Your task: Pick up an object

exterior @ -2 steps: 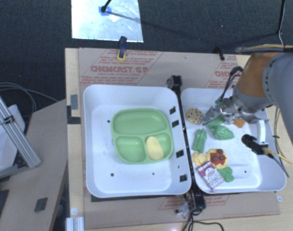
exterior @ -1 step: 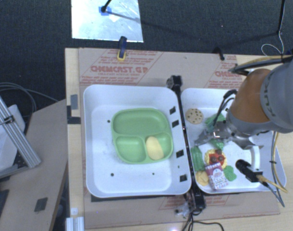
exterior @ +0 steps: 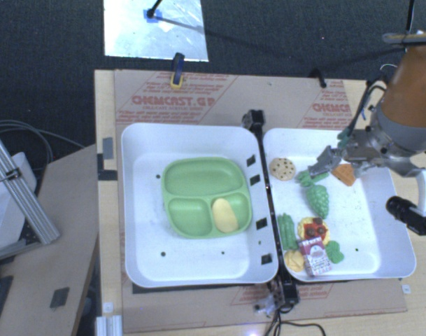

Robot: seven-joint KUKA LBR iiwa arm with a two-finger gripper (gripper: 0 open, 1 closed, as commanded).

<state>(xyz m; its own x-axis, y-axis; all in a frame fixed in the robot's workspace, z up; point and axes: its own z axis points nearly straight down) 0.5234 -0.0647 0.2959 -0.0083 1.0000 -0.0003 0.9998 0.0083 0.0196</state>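
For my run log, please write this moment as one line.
arm: over right bin | gripper: above green toy, beside cookie | grasp: none seen | left bin: green tray with yellow piece

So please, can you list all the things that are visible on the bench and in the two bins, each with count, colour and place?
Bins: 2, white, side by side on the bench; left bin, right bin.
Divided plate: 1, green, middle of left bin.
Yellow piece: 1, yellow, in the plate's lower right compartment.
Cookie: 1, tan with dark dots, upper left of right bin.
Bumpy green item: 1, green, middle of right bin.
Orange piece: 1, orange, beside the gripper.
Small items pile: several, green, yellow, red, lower left of right bin.
Arm: 1, grey and orange, from the right.
Gripper: 1, grey, over right bin.
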